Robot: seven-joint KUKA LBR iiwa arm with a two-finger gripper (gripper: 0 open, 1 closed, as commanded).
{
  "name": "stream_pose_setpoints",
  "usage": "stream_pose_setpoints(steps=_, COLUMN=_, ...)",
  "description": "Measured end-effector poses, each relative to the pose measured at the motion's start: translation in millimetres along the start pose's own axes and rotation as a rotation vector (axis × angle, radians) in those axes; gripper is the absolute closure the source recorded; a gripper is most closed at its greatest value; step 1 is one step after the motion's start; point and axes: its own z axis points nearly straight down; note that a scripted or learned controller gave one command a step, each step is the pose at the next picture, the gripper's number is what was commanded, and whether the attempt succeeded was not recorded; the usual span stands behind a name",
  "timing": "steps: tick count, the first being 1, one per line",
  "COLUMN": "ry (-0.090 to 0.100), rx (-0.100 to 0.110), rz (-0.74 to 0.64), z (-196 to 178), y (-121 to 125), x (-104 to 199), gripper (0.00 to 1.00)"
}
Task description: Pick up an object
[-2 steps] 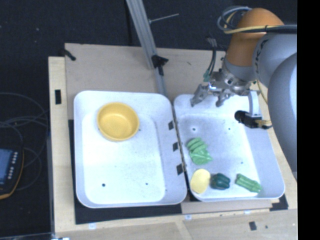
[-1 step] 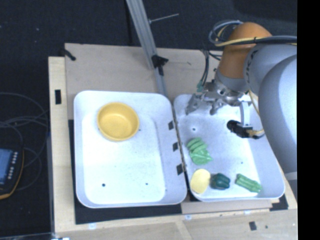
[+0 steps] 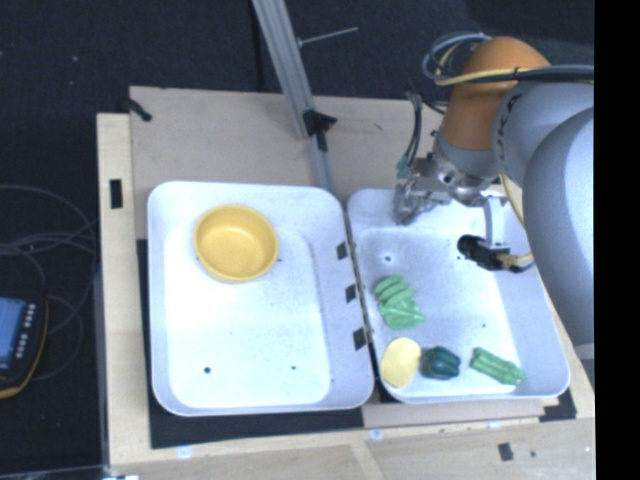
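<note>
While the gripper (image 3: pixel 410 206) hangs over the right bin's (image 3: pixel 455 303) far-left corner, finger state impossible to tell, a light green ridged object (image 3: pixel 397 302) lies near the left wall, its long axis running near-to-far.

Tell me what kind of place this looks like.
Probably a robotics lab test bench: a grey arm reaches over two white bins, toy-like items such as a yellow bowl lie in them, and a handheld controller sits beside the bench.
</note>
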Motion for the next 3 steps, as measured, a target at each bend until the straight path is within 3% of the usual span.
stream_pose_setpoints(steps=1, ry=0.000, rx=-0.003, rz=0.000, z=-59.2, y=-3.7, x=-7.2, gripper=1.00)
stream_pose_setpoints(steps=2, ry=0.001, rx=0.000, rz=0.000, z=-74.4, y=-3.3, x=-7.6, gripper=1.00)
stream_pose_setpoints(steps=3, ry=0.002, rx=0.001, rz=-0.004, z=-76.5, y=-14.2, x=48.7, gripper=1.00)
